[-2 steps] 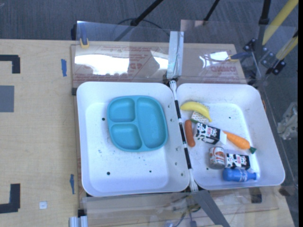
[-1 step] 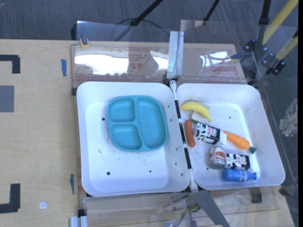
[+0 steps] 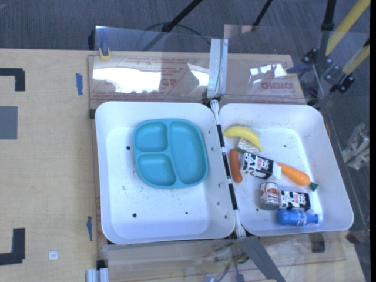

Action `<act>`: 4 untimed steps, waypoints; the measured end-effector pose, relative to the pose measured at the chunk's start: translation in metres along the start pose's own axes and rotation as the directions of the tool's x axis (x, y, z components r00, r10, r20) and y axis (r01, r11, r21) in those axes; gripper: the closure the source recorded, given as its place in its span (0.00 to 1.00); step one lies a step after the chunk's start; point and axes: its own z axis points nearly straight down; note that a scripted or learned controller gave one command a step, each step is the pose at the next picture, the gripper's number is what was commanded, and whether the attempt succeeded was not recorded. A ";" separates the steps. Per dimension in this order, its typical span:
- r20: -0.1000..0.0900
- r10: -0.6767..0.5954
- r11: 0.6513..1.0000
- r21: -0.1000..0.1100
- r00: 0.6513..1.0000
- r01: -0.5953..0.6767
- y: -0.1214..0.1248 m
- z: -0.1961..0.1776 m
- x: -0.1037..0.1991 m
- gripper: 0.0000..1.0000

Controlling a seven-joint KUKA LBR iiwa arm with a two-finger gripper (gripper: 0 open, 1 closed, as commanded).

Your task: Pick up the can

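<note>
Two shallow white bins side by side on the bench. Left bin (image 3: pixel 117 216): one blue divided plate (image 3: pixel 170 153) with three compartments, lying flat toward the bin's upper middle. Right bin (image 3: pixel 305 122): a cluster of small items — a yellow banana (image 3: pixel 242 134) at the upper left; a red-orange sausage-shaped piece (image 3: pixel 235 165) just below it near the divider; a black-and-white carton (image 3: pixel 257 167) touching or just beside that piece; an orange carrot (image 3: pixel 295 175) to the carton's right, angled down-right. The can (image 3: pixel 269 195) lies on its side in the lower middle of the right bin, just beside a second black-and-white carton (image 3: pixel 294 200), with a blue bottle (image 3: pixel 295 218) directly below them. Gripper and jaws: state cannot be told.
</note>
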 end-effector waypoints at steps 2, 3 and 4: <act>0.000 -0.658 0.753 -0.009 0.753 0.658 0.001 0.003 0.003 1.00; 0.004 -0.884 0.467 -0.010 0.467 0.884 0.015 0.002 0.001 1.00; 0.008 -0.998 0.054 -0.008 0.054 0.998 0.061 -0.004 -0.019 1.00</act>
